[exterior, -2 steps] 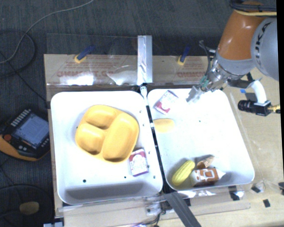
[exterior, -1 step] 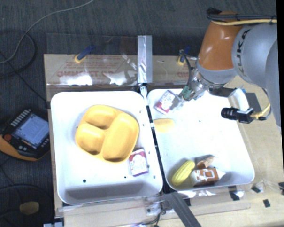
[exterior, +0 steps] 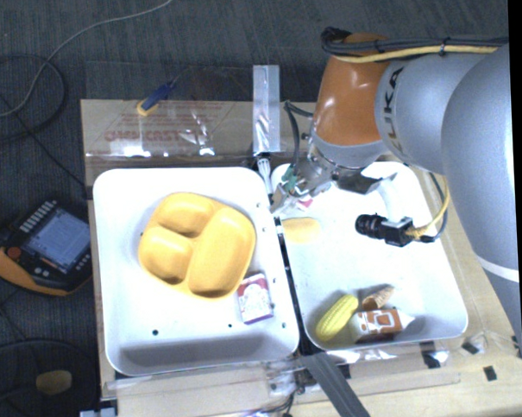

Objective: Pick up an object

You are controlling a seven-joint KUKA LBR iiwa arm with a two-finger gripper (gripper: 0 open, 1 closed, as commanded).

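Objects are lying in both bins, and the gripper [exterior: 293,190] is hanging over the far left corner of the right bin [exterior: 436,265], close to the wall shared with the left bin [exterior: 116,253]. Whether its fingers are apart or together I cannot tell — the wrist is covering them. A small pale orange piece [exterior: 300,230] is sitting just beside the gripper and looks the likeliest target. To do this well, the arm should be centring over that piece, keeping clear of the bin wall, then closing only once the fingers are straddling it. A yellow lemon-like item [exterior: 335,317] and a brown carton [exterior: 377,324] are resting near the front — well apart from the gripper. A big yellow moulded tray [exterior: 196,243] and a small pink-and-white pack [exterior: 254,298] are lying in the left bin.
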